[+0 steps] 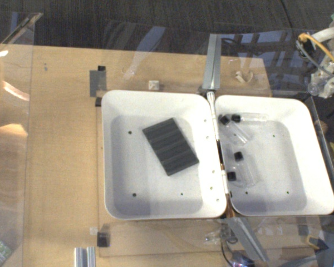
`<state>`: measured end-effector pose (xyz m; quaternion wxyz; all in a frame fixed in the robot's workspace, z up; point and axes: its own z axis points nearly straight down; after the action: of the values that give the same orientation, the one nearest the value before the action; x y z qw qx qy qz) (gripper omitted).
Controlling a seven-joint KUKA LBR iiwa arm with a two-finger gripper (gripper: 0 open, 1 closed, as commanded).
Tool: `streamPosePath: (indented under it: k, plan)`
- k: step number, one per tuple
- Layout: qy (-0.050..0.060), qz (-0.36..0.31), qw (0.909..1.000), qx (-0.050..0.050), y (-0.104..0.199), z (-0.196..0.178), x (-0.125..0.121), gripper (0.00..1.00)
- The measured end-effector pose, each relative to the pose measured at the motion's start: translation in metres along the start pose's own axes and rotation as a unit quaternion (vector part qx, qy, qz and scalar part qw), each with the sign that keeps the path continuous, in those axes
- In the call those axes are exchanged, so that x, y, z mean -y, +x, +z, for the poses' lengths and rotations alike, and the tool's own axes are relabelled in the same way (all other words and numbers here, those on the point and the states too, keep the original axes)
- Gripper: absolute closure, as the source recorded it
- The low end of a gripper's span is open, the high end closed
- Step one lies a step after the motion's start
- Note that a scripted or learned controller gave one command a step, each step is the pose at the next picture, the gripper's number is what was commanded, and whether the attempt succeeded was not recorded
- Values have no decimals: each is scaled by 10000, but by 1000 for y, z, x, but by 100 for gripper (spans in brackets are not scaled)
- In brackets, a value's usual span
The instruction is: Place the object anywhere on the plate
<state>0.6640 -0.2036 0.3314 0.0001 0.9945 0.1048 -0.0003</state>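
Note:
A dark grey ribbed plate [170,146] lies flat and turned at an angle in the middle of the left bin [117,199]. In the right bin [300,199], several clear tubes with black caps lie near the left wall: two capped tubes [242,117] at the top, one black cap [239,156] lower down, and a capped tube [246,175] below it. The end of the arm with my gripper [325,82] sits at the far upper right, outside the right bin's corner and well away from the tubes and the plate.
A metal bar [212,65] runs back from the seam between the bins. Small black blocks [101,71] [103,238] stand on the wooden bench by the left bin. A yellow cable [317,43] loops beside the arm.

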Motion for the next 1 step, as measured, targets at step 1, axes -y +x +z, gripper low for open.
streamPosePath:
  k: [1]
  plan:
    - [4, -213, 9998, 1, -2, 7, 1, 100]
